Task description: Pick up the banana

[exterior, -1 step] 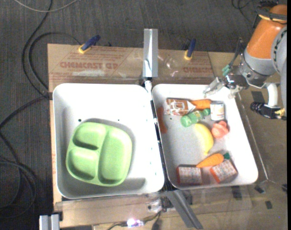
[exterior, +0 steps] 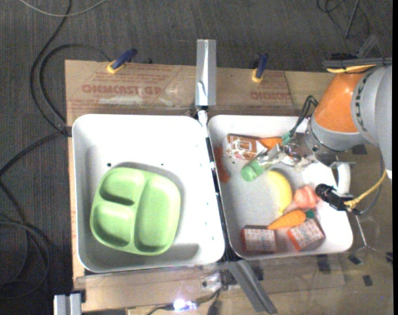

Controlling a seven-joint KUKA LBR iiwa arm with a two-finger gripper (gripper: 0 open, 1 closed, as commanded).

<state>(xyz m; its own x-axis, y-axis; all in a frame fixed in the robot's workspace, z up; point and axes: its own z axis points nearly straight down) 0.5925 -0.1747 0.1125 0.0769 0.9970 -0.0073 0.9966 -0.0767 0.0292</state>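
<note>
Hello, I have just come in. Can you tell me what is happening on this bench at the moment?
A grey and orange robot arm reaches in from the right, its gripper low over the right bin. That bin holds a yellow banana, a green bottle, a carrot and some small packets. The banana lies just below the gripper, not lifted. The left bin holds a green divided plate.

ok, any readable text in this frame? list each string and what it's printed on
"CHEMCAST GP": red print on the brown board behind the left bin, roughly readable.
Red print on the same board behind the right bin: partly covered, too blurred to read.
Packet at the back of the right bin: print too small to read.
Two small boxes at its front: markings too blurred to read.
</note>
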